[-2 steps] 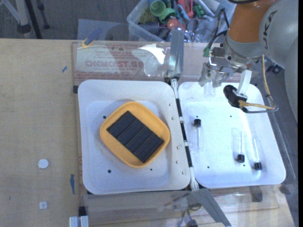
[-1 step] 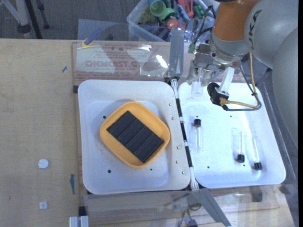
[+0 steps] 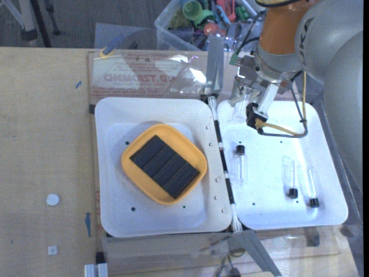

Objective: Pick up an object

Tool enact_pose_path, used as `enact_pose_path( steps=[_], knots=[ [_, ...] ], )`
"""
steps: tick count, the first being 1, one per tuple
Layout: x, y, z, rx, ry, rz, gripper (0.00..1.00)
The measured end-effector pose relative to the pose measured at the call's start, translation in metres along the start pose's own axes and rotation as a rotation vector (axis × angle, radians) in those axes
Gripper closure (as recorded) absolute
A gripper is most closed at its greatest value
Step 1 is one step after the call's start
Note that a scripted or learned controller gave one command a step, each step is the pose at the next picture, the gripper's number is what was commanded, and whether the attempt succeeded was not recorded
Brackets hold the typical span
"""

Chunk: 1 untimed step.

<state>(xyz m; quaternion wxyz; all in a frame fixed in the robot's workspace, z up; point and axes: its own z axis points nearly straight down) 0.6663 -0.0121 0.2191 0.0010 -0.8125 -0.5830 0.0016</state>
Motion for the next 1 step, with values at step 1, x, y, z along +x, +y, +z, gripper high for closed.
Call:
enact_pose_path(
  steps=[1],
  knots=[
    [0.0005,0.0006,-0.0102,-0.003,-0.001,-0.001,1.00]
  ],
)
